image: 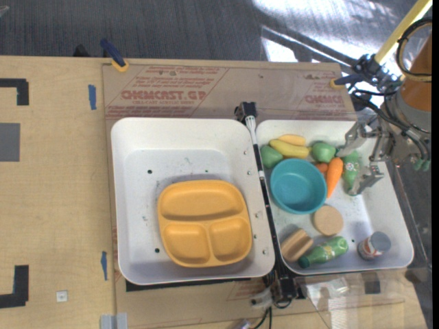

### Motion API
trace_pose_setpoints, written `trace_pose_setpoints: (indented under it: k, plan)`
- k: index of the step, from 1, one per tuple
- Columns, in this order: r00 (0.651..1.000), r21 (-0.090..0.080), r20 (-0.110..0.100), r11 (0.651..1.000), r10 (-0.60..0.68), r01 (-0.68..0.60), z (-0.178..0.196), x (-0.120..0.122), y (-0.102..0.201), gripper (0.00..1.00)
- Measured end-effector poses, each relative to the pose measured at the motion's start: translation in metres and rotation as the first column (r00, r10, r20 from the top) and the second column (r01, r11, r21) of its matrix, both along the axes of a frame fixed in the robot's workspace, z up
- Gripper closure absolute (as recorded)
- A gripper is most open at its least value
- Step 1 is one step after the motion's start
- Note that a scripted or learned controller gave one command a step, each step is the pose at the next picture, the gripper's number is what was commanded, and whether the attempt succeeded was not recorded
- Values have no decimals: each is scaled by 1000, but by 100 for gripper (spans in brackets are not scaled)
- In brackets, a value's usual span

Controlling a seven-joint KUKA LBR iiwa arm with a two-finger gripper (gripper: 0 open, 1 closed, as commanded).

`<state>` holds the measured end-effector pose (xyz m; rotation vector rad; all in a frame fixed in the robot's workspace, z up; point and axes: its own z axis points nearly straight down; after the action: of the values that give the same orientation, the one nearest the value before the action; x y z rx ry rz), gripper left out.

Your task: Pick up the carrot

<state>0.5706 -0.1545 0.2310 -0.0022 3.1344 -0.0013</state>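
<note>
Currently the carrot [333,175] lies in the right bin [401,214], orange, slanted with its thick end up near the far side and its tip pointing down toward the teal bowl [297,185]. It touches or nearly touches the bowl's right rim.

Gripper [363,160] hangs over the right bin's far-right part, just right of the carrot. Fingers look spread, one at the upper left and one at the lower right, with nothing between them; the metal blurs into the clutter there, so I'd call it probably wide rather than certain. A small green item [351,173] sits right below it, beside the carrot; can't tell what it is.

Other contents of the right bin:
- banana [290,144] along the far wall, green pieces [324,151] either side of it
- tan round disc [328,220] below the bowl
- brown bread-like piece [296,244] near the front-left corner
- green bottle-shaped item [326,251] lying flat just beside it
- small can [374,245] at the front-right corner

Left bin [130,184] holds a yellow divided tray [204,221], sitting flat, toward the front.

Arm's orange band [418,91] shows at the right edge, above the gripper.
</note>
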Motion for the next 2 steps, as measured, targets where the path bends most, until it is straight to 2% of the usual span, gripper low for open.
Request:
trace_pose_setpoints:
  k: [1,2]
  plan:
    - [995,5,-14,996,94,-94,-116,14,7,0]
    - [995,-12,9,995,96,-96,-95,21,2,100]
